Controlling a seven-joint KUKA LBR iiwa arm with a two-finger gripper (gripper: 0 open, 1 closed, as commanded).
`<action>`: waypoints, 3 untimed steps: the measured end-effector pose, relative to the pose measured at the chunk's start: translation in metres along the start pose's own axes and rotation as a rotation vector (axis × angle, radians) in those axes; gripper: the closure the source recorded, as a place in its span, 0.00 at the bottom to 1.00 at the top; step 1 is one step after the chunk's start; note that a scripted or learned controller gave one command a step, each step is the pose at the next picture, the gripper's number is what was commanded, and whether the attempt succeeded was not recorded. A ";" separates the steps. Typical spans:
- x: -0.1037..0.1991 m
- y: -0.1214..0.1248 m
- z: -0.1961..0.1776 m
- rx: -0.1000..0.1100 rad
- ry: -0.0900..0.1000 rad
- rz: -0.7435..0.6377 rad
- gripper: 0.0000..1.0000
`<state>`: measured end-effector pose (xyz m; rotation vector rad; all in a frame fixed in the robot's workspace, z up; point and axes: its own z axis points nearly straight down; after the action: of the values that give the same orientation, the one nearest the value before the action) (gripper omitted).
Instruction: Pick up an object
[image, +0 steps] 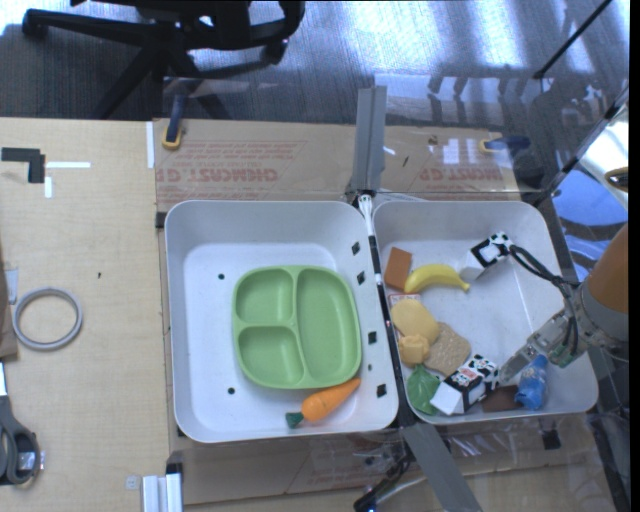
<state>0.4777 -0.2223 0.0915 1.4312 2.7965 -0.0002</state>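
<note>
mirrored print on the cardboard (250, 165) unreadable; gripper (515, 368) low in right bin (520, 300), grip state unclear.

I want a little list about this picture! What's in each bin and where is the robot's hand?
left bin: green three-part plastic plate; orange toy carrot beside its lower edge
right bin: yellow toy banana, brown block, tan cracker, black-and-white cube, green piece, blue object
tool: low in right bin, near the blue object
holding: can't tell
</note>
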 end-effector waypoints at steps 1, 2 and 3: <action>-0.001 0.001 -0.009 -0.002 -0.002 0.002 1.00; 0.065 0.091 -0.032 0.000 0.000 0.399 1.00; 0.065 0.091 -0.032 0.000 0.000 0.399 0.00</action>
<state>0.5130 -0.1166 0.1233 1.9571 2.4574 -0.0009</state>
